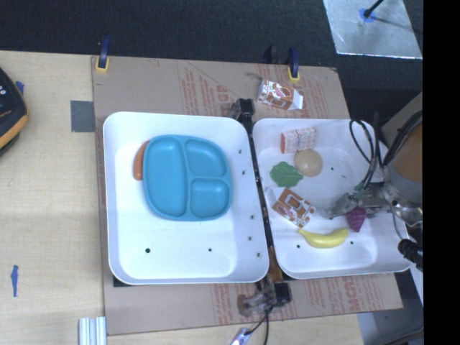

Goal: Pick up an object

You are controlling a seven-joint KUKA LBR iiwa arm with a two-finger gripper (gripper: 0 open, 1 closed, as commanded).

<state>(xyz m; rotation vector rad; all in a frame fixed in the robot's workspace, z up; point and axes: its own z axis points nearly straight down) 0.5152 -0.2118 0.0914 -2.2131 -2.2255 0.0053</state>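
Observation:
The right bin (338,270) holds several objects: a red and white carton (297,139), a beige ball (308,162), a green leaf-shaped piece (285,173), an orange patterned packet (292,208), a yellow banana (323,238) and a small purple object (357,220). My gripper (350,205) reaches in from the right and sits low in this bin, directly over the purple object and touching or nearly touching it. The banana lies just in front of it, to the left. Whether the purple object is held is unclear.
The left bin (180,264) carries a blue divided plate (188,177) with an orange sausage-like thing (138,162) tucked at its left edge. A snack wrapper (279,95) lies on the cardboard behind the bins. Black cables (366,146) loop over the right bin's far right side.

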